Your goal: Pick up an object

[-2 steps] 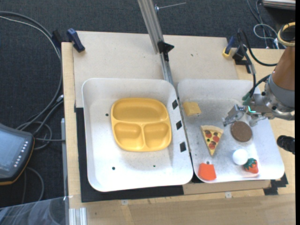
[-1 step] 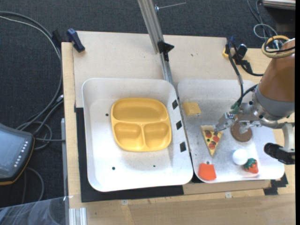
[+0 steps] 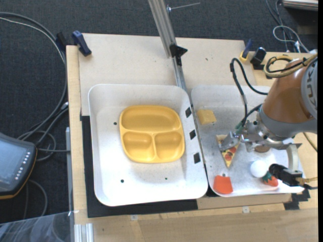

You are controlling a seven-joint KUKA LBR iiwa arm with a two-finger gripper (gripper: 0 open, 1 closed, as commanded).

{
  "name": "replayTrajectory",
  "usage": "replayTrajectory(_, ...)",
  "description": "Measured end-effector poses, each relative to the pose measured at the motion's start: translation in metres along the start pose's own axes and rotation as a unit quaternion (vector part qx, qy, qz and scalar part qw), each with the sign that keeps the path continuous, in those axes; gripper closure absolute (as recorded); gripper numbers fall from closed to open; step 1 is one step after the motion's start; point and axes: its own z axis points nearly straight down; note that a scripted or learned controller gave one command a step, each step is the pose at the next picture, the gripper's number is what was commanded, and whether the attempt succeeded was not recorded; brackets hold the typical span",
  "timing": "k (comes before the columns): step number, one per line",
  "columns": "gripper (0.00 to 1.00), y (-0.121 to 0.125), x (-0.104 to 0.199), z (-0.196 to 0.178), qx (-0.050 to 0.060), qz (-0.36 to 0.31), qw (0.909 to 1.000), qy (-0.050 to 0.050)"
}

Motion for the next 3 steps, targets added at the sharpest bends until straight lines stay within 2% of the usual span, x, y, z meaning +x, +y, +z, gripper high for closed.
replayTrajectory(1, 0.0, -0.001, 0.001, 0.047, -0.001, 0.0, 1.0, 0.0)
replayTrajectory(2, 1.0, 0.001, 0.001, 0.033, -0.004, 0.0, 1.0, 0.0)
replayTrajectory(3, 1.0, -0.003, 0.0, -0.029, -0.008, 0.0, 1.0, -0.002)
